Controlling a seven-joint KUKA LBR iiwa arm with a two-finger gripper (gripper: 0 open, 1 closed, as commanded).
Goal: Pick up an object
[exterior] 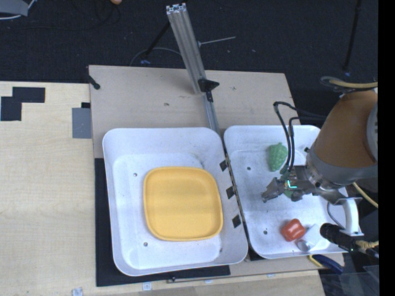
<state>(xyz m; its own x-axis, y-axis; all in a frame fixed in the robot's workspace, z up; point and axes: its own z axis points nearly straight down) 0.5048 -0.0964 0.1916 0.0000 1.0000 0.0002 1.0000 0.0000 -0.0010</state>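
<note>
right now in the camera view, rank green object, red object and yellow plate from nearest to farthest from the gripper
From the gripper in the right bin:
1. Green object, just behind it, same bin.
2. Red object, toward the front of that bin; nearly as close.
3. Yellow plate, in the left bin.

No legible text, label, brand, number or sign appears on any surface in the camera view.
</note>
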